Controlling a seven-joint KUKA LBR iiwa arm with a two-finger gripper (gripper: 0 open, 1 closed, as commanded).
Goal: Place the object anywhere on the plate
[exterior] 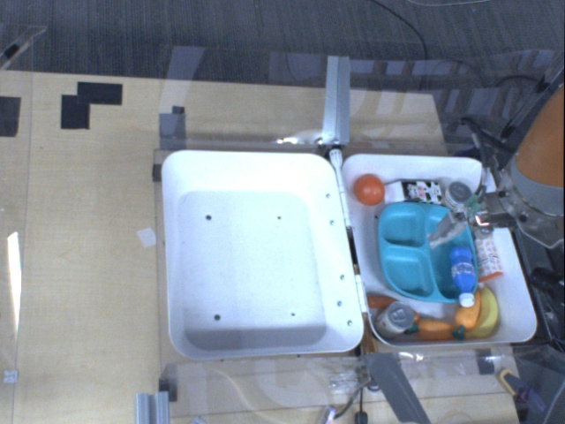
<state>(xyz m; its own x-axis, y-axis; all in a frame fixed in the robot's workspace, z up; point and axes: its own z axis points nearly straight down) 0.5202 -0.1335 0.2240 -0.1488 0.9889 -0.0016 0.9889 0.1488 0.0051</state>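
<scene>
Gripper (461,208) hovers over the right bin (526,323), above the blue plate's (408,254) far right corner; fingers' state can't be told (blurred). Blue bottle (463,269) lies on the plate's right edge. Banana (485,313) sits near the bin's front right corner.

The blue divided plate (411,263) lies flat just left of the claw (461,212); a blue bottle (462,270) rests on its right edge.
</scene>
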